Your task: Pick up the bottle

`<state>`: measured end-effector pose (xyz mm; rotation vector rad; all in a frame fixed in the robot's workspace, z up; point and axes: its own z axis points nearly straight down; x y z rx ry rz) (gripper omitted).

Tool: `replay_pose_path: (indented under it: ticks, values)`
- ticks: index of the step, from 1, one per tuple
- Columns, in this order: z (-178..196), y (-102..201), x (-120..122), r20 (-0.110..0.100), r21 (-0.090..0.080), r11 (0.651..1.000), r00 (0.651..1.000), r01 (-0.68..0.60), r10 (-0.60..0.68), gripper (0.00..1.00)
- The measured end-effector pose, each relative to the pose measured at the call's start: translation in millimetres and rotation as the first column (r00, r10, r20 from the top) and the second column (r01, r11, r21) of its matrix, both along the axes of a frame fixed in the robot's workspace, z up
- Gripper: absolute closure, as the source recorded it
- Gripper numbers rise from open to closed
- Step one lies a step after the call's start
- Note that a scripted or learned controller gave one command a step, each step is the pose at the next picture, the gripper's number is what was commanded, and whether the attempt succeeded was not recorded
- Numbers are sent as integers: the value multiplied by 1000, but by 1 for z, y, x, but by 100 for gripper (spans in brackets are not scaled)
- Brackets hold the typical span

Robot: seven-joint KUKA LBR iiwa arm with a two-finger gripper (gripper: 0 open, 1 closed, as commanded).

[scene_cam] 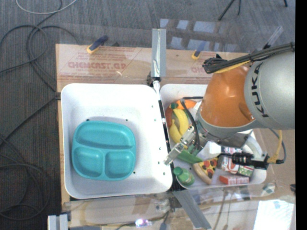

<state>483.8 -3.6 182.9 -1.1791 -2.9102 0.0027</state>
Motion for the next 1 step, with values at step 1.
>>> replay_pose_path:
  ticks: [1]
  values:
    - [0, 0, 0, 0, 0, 1000, 1000, 0, 0, 0]
